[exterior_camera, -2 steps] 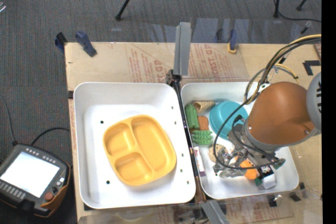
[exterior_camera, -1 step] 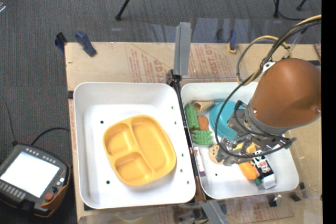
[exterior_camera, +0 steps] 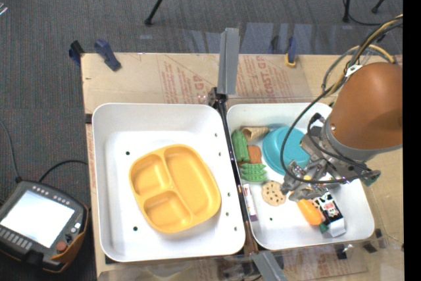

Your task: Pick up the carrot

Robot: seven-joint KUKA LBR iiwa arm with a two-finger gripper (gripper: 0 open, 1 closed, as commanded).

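Reaching in from the right over the right-hand bin (exterior_camera: 358, 233), with the gripper (exterior_camera: 297, 186) hanging low above the bin's middle, just up and left of the carrot (exterior_camera: 308, 211). Cannot tell from this slanted overhead angle how the tool is set, since the wrist and cabling hide much of it. Lying on the bin floor toward the near right: the carrot, a short orange piece, touching or almost touching a small black-and-white carton (exterior_camera: 330, 212) on its right. Just left of the carrot, a round speckled cookie (exterior_camera: 272, 193). Further back, a turquoise plate (exterior_camera: 279, 147) partly covered by the arm's orange band (exterior_camera: 370, 107). Along the bin's left wall, green vegetable-like toys (exterior_camera: 241, 147), a second ridged green piece (exterior_camera: 254, 172), and a small brown item (exterior_camera: 254, 154) between them. Sitting in the left-hand bin (exterior_camera: 105, 141), well apart from the arm: a yellow divided tray (exterior_camera: 174, 188) with three compartments, tilted diagonally. Resting on the floor at the lower left, a handheld control pendant (exterior_camera: 41, 224).
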